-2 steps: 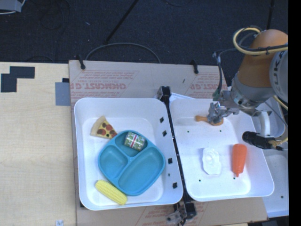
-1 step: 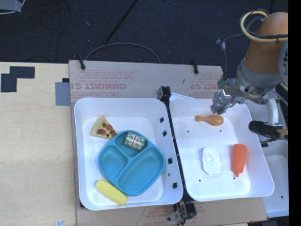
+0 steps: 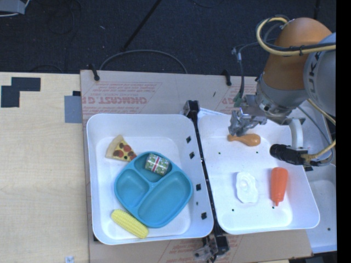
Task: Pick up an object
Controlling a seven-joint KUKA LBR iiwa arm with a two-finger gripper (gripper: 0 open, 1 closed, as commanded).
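Observation:
My gripper (image 3: 240,127) hangs low over the far part of the right bin (image 3: 307,215). Just below and to its right lies a brown toy drumstick (image 3: 248,139), its thin end pointing left under the gripper. I cannot tell whether the gripper touches it. An orange carrot (image 3: 278,185) lies upright near the bin's right side. A white lumpy object (image 3: 247,187) rests to the left of the carrot.
The left bin (image 3: 96,201) holds a pizza slice (image 3: 120,148), a blue divided plate (image 3: 153,193) with a small green and red can (image 3: 157,164) in its far compartment, and a yellow corn cob (image 3: 130,223). A black divider (image 3: 200,169) separates the bins.

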